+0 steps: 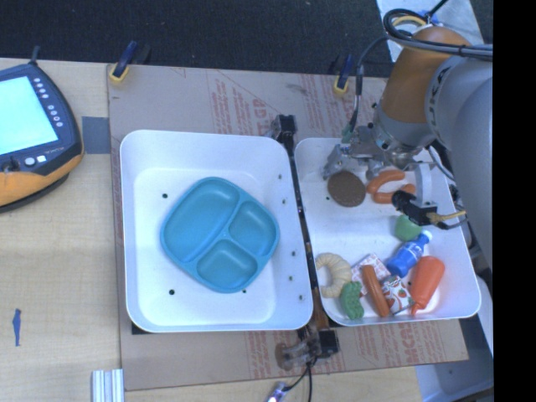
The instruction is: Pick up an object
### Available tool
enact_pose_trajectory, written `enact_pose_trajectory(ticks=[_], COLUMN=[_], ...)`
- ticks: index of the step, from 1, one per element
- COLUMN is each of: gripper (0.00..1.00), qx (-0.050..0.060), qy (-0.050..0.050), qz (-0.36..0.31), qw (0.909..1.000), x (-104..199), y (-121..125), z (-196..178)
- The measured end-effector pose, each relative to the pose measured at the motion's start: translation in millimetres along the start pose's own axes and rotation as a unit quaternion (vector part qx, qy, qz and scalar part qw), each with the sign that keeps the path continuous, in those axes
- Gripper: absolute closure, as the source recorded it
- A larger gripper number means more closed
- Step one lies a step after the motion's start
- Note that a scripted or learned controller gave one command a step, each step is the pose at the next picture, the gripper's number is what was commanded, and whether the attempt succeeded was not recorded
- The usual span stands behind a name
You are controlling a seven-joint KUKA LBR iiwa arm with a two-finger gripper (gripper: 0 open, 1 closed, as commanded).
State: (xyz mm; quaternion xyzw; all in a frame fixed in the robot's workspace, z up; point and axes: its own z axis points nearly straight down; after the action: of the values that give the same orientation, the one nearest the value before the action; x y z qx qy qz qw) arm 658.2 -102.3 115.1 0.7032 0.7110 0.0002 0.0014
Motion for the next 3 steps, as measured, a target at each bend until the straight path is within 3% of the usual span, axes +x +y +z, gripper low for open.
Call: enact_pose_trajectory(ticks=[1,2,3], gripper=[0.00,1.00,0.00], qx=[0.002,0.002,0.002], qy=[0.000,0.000,0.000], qz=[0.003,0.001,0.001], qw=[1.0000,1.0000,1.0000], x=[9,8,8], y=[-3,-2,-2], z=[22,10,10])
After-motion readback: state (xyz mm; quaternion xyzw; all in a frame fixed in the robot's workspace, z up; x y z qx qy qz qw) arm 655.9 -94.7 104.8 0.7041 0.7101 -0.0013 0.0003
